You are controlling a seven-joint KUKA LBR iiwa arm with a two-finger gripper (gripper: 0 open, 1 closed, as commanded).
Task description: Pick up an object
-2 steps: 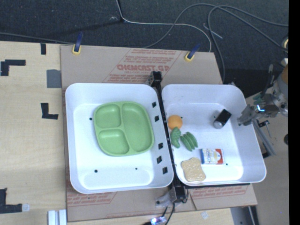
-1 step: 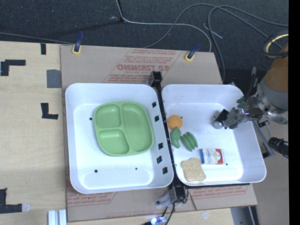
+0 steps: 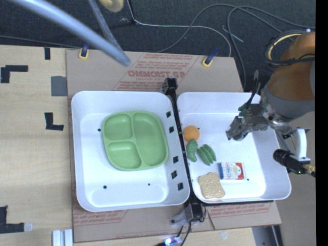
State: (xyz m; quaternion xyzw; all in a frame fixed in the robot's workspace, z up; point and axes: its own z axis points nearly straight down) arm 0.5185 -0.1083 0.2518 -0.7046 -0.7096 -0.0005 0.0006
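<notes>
The right bin (image 3: 266, 188) holds an orange fruit (image 3: 191, 133), a green vegetable piece (image 3: 192, 150) beside a second, leafy green piece (image 3: 206, 154), a tan slice of bread (image 3: 211, 185) and a small white carton with red and blue print (image 3: 231, 171). My gripper (image 3: 237, 132) hangs over the right bin's upper right part, right of the orange fruit and above the carton. Nothing shows between its fingers. The arm with its orange band (image 3: 301, 47) comes in from the right.
The left bin (image 3: 84, 188) holds a green divided plate (image 3: 136, 140). A black divider with clips (image 3: 177, 142) runs between the bins. Cables lie on the dark surface behind, and a grey pole (image 3: 66, 19) crosses the upper left.
</notes>
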